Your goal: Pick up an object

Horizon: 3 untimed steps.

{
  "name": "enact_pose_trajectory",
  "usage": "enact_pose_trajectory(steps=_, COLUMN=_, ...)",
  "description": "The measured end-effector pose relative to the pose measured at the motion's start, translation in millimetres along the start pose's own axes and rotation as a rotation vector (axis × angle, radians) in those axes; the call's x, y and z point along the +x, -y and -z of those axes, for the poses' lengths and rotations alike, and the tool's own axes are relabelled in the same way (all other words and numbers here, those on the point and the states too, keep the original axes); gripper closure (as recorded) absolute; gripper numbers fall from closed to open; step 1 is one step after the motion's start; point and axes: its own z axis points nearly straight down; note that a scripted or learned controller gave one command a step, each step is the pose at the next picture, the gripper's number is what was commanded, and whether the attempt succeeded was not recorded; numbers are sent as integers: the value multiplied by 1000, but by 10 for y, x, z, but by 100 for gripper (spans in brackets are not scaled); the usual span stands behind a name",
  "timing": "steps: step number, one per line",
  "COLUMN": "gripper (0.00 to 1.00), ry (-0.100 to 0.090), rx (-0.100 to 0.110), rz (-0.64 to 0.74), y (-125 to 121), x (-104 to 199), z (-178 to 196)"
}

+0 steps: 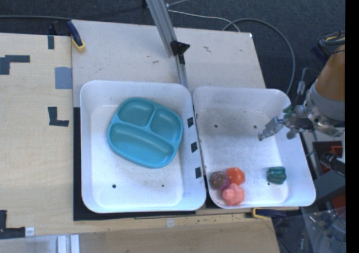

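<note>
Now lower claw (268, 130), state unclear, plumb over green piece (276, 175) in right bin (247, 99), well apart from red cluster (229, 184); centre before closing.

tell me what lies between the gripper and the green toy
Nothing: the camera view shows bare white bin floor between the gripper and the green toy.

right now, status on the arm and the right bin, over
Gripper over right bin's upper right, nothing between fingers. Green toy, orange ball, pink toy, dark red toy along near edge, untouched. Path clear.
</note>
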Motion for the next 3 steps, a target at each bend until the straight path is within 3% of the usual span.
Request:
enact_pose_trajectory(steps=1, gripper=0, ry=0, rx=0, rz=-1, y=0, x=-1, z=0)
enact_pose_trajectory(steps=3, gripper=0, ry=-1, rx=6, rz=-1, y=-1, x=114, z=-1061)
